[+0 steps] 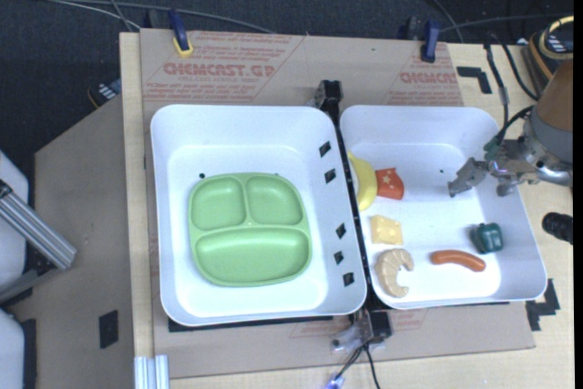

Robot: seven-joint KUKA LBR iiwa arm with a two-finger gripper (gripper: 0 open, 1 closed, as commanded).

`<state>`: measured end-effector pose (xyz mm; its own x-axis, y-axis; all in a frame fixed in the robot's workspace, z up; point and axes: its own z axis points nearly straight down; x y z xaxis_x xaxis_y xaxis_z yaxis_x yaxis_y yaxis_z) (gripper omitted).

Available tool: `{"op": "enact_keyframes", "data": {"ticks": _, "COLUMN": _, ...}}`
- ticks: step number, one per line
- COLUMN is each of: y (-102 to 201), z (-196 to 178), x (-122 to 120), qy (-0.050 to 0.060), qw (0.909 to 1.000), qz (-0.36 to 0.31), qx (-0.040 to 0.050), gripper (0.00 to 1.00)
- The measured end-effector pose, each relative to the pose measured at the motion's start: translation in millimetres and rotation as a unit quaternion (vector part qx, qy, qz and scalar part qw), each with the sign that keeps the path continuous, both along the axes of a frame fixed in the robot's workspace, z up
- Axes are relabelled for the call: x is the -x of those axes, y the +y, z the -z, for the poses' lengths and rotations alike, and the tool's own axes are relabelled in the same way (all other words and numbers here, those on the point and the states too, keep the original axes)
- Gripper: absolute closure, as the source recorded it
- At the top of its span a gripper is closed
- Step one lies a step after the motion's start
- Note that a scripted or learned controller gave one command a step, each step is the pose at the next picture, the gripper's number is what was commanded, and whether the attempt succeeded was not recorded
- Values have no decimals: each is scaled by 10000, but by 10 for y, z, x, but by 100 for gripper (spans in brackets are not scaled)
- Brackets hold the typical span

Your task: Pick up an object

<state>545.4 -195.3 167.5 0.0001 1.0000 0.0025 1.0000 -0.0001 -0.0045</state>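
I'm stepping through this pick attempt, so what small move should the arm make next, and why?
Probably lower the gripper toward the green object just below it in the camera view. The gripper hangs over the right bin holding nothing, and that piece lies nearest, apart from the sausage.

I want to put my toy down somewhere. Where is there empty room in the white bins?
The right bin has bare floor at its far end, beyond the red piece and the gripper. The left bin has a free strip around the green tray. The right bin's near half is crowded: cheese, croissant, sausage, green piece.
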Motion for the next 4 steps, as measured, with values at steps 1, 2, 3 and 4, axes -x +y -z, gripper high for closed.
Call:
{"op": "enact_keyframes", "data": {"ticks": 1, "y": -43, "z": 611, "x": 59, "qy": 15, "qw": 10000, "qz": 3, "qx": -5, "gripper": 0}}
{"op": "enact_keyframes", "data": {"ticks": 2, "y": -48, "z": 459, "x": 36, "qy": -27, "qw": 10000, "qz": 1, "qx": 7, "gripper": 100}}
{"op": "enact_keyframes", "data": {"ticks": 3, "y": -98, "z": 11, "x": 0, "qy": -50, "qw": 10000, "qz": -4, "qx": 24, "gripper": 100}}
{"op": "enact_keyframes", "data": {"ticks": 4, "y": -103, "z": -535, "x": -17, "qy": -58, "qw": 10000, "qz": -7, "qx": 25, "gripper": 100}}
